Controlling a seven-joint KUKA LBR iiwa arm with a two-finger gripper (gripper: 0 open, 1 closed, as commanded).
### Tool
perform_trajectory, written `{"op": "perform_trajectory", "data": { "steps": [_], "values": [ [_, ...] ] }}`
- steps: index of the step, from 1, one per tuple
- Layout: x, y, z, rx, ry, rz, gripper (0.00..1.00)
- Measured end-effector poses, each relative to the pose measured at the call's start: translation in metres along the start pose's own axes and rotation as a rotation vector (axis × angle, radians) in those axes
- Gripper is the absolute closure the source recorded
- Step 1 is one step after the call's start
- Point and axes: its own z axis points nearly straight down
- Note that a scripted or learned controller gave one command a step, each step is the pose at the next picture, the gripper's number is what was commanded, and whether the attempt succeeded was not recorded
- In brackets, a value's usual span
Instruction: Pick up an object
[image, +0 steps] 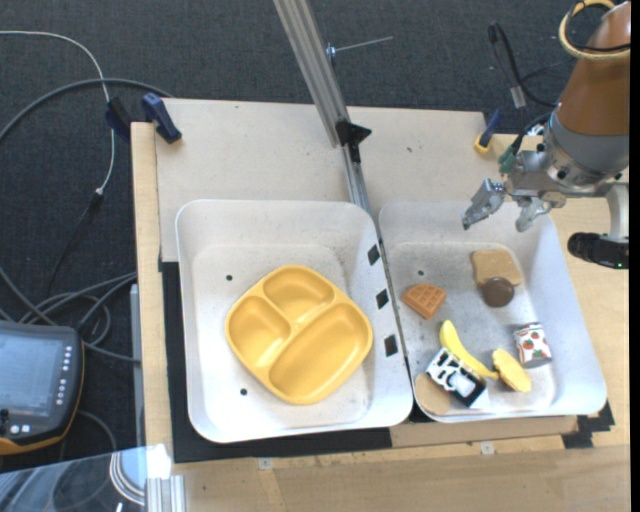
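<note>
My gripper (505, 211) hangs open above the far part of the right bin (566, 290), with nothing between its two fingers. Below it in that bin lie a tan slice of bread (496, 265) and a brown round piece (497, 292) touching the bread's near edge. To their left sits a small orange waffle (425, 300). Nearer the front are a yellow banana (463, 351), a yellow wedge (512, 371), a small red and white carton (533, 345) and a black and white box (455, 379).
The left bin (200, 260) holds a yellow divided plate (299, 333). A slanted metal rail (330, 95) runs from the top down to the gap between the bins. Blue clamps (160, 117) sit at the bench's far corners.
</note>
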Motion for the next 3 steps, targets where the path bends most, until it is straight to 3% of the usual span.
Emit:
{"op": "perform_trajectory", "data": {
  "steps": [1,2,3],
  "values": [
    [-0.024,0.05,0.067,0.001,-0.003,0.0,0.0],
    [-0.005,0.048,0.081,0.001,0.0,-0.002,0.0],
    [-0.006,0.048,0.08,0.0,-0.002,0.0,0.0]
  ]
}}
